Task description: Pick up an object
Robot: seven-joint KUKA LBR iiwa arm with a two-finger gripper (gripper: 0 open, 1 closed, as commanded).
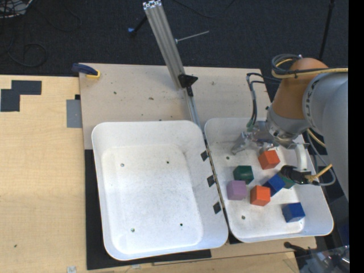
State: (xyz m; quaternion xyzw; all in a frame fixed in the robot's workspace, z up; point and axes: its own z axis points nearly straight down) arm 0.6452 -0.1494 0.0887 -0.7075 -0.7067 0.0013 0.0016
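The arm is reaching in from the right of the frame over the right bin [318,223], with the gripper [245,143] hanging low near that bin's upper left corner, just beside the dividing edge shared with the left bin [148,192]; whether it is open or shut cannot be told. The blocks are sitting clustered at right centre, leaving open floor along the bin's lower left. Nearest the gripper, an orange block [269,158] is lying just lower right of it, with a green block [243,173], a purple block [237,190], a second orange block [260,195] and 2 blue blocks [276,183] [293,211] spreading below.

Blocks [260,195] crowd the right bin's [318,223] middle; its near-left corner lies open.
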